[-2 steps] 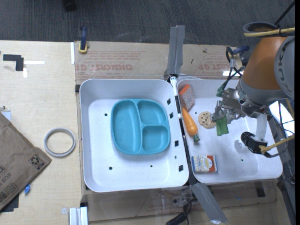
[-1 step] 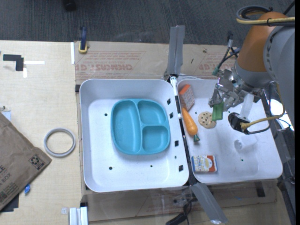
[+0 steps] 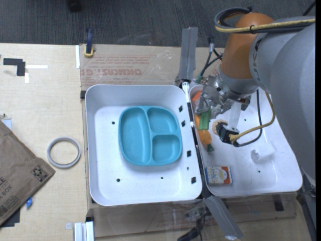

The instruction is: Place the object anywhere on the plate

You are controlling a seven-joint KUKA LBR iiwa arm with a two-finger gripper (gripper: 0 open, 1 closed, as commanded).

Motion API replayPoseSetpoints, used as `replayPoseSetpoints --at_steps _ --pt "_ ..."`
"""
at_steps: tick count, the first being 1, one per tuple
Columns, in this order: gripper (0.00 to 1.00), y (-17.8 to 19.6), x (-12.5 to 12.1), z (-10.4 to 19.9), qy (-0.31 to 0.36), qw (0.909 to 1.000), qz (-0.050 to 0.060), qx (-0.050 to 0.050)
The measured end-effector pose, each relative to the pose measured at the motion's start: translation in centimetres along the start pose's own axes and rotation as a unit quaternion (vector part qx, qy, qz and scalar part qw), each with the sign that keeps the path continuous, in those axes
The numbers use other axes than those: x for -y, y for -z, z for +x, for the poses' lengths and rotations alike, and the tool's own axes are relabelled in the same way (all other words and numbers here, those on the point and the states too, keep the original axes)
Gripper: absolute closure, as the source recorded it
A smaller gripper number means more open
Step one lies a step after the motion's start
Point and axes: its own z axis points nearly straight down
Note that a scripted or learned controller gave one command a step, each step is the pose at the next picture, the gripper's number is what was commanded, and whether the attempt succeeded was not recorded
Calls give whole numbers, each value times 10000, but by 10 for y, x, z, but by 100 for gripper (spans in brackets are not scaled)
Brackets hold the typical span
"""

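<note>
Whether the jaws are apart or together cannot be told. The gripper [image 3: 203, 110] hangs low over the left edge of the right bin [image 3: 273, 172], with its tip lost among metal and cable.

Just below it, at 6 o'clock, lies what looks like a carrot-like toy [image 3: 203, 123]. It has an orange body with a green end pointing to 6 o'clock, and it rests tight along the bin's left wall. Nothing shows it held between the jaws.

I judge it light and rigid, probably smooth plastic, so it is more likely to slip than to break. The orange body near its thicker part seems the best hold, taken across its width. The wall beside it leaves little room for one jaw, and the green end looks too thin and uneven to trust.

Farther out in the same bin, a small printed packet [image 3: 218, 175] sits at 5 o'clock and a white piece [image 3: 257, 155] at 4 o'clock.

At 9 o'clock, past the dividing walls, the blue three-part plate [image 3: 150, 134] lies flat in the middle of the left bin [image 3: 100, 177], with nothing on it. Beyond that, a tape ring [image 3: 63, 151] rests on the worktop [image 3: 40, 99].
</note>
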Motion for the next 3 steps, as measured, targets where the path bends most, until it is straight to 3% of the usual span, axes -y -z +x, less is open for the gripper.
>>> replayPoseSetpoints --at_steps 1,2,3 --pt "100 0 62 57 2263 9741 0 3" --pt "100 -11 146 111 744 9972 4 11" --pt "100 53 185 170 1131 9936 -11 12"
